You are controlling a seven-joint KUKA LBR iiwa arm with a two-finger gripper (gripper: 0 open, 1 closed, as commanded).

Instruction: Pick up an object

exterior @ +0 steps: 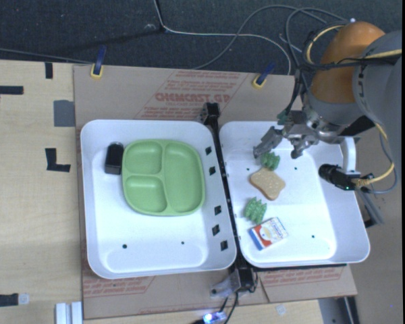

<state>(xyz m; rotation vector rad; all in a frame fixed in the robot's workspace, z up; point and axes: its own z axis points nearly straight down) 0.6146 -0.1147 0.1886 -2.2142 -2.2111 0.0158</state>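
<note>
Two white bins. Gripper, fingers apart, holds nothing, over right bin top-left near divider; bumpy green toy just below. Smooth green divided plate in left bin.

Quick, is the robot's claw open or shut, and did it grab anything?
Gripper: open, fingers spread, holding nothing. It hovers in the right bin, just above the small green toy.

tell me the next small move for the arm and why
Probably lower straight down. The tool hangs open in the right bin, just above a small green toy, with nothing between its fingers. The bread piece lies close below, so a short, careful drop seems best.
</note>
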